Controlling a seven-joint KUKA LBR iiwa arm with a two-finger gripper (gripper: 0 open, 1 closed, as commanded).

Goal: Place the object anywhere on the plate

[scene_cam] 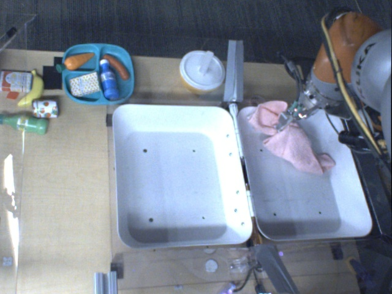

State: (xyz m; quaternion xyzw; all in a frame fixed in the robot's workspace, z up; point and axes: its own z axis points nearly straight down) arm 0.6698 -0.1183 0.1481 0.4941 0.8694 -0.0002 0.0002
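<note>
1. My hand (293,113) sits low over the pink, rumpled cloth (293,141) in the right-hand shallow white bin (318,216). It is at the cloth's upper part, where the fabric bunches into a rounded hump.
2. I cannot tell whether my hand is open, closed or gripping: the tip is small and merges with the fabric, and I see no cloth clearly pinched.
3. I judge the step in hand to be the grasp of the cloth. To do it well I want to pinch a raised fold on the hump, not the flat stretch, so there is real thickness to bite on.
4. I should lift straight up and slowly, since soft fabric slides out easily and its trailing end will drag along the bin floor.
5. The cloth lies in the far half of the right-hand bin. One end is bunched near the bin's far left corner, and the rest spreads in a flat wedge toward the bin's right wall, ending in a small tail.
6. It is pale pink, soft and creased, more like a small towel than a stiff thing, so I expect it to droop and change shape once raised.
7. I see no plain plate inside the bin. A teal sectioned plastic tray (124,64) stands on the wooden counter (55,195), well beyond the left-hand white bin (174,228) from the cloth.
</note>
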